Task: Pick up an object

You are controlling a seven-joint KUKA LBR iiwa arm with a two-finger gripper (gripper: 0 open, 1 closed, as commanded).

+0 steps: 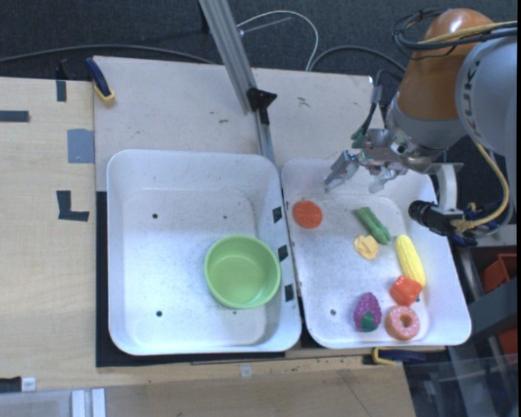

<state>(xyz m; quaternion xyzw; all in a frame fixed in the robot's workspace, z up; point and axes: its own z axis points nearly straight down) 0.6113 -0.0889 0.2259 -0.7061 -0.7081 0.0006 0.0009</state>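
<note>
Two bins sit side by side on the bench: the left bin [130, 233] holds a green bowl [241, 271], and the right bin [330, 233] holds all the small toys. The gripper [361, 173] hangs over the far end of the right bin, its fingers [337, 175] spread apart with nothing between them.

Nearest to it are the orange round [307, 215], which lies toward the near-left of the jaws, and the green pickle [372, 224], which lies almost straight toward the near edge. The pickle's long axis runs diagonally, from far-left to near-right (so a grasp across its narrow width would probably want the wrist turned to suit). Further toward the near edge lie a yellow piece [366, 248], a corn cob [410, 260], a red-orange piece [405, 290], a purple grape bunch [366, 311] and a pink doughnut [403, 323].

Any object would satisfy the task, and no pick has begun as far as this moment shows. The orange round looks the easier target: it stands clear of its neighbours, while the pickle has the yellow piece just beside its near end.
</note>
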